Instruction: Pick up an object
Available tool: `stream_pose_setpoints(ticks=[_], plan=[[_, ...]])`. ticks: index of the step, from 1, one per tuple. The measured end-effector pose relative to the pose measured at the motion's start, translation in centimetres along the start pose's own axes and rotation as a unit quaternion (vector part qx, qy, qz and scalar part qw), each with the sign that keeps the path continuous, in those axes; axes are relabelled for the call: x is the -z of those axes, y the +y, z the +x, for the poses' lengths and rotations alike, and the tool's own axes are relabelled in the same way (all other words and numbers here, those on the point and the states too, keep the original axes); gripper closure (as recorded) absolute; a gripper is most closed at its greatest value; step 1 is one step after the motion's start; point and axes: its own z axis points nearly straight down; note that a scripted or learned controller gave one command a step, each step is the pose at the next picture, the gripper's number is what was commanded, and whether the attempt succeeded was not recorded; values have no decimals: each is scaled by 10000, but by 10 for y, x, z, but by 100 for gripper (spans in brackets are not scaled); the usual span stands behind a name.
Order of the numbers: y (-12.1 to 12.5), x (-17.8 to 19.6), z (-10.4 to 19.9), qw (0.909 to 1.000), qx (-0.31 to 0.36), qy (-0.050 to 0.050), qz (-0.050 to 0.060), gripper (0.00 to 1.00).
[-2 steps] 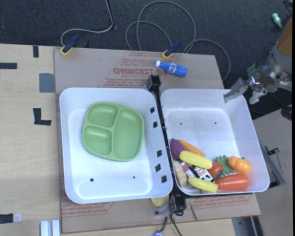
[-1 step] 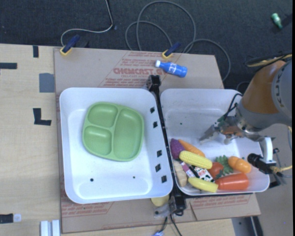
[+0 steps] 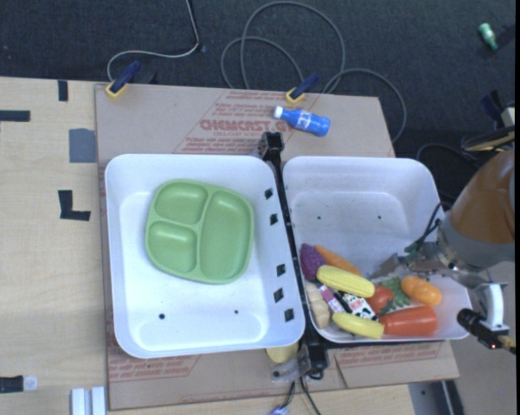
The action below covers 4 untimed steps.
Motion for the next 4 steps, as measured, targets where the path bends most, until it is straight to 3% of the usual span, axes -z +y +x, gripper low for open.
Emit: stream_pose_setpoints(ticks=[1,2,3,4], plan=[[3,12,-1,10000,8,-33,-30,100],[95,165,1,10000,46,-30,-83,100],[83,132,-3,10000,14,7,38,100],[84,133,-3,10000,17,2,27,0]])
